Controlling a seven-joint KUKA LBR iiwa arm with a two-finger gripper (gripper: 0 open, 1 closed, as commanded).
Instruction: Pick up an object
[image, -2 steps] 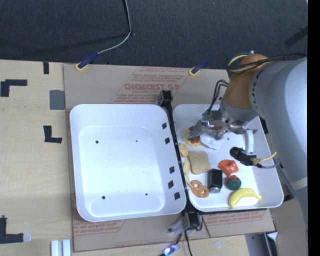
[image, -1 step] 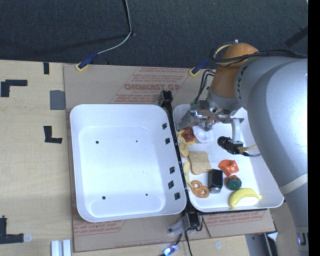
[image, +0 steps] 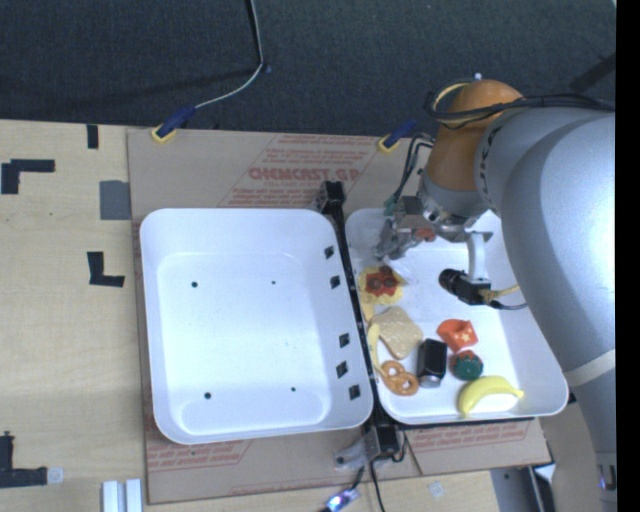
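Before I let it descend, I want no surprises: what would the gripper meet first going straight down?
Probably the red-topped food piece, directly below the gripper in the right bin; depth is unclear.

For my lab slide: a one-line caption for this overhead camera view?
KUKA arm's gripper poised over toy food, including a banana and pretzel, in the right bin.

Big smooth grey arm (image: 560, 230) w/ orange band (image: 470, 130) above wrist, thin black cables, small metal gripper (image: 398, 238)
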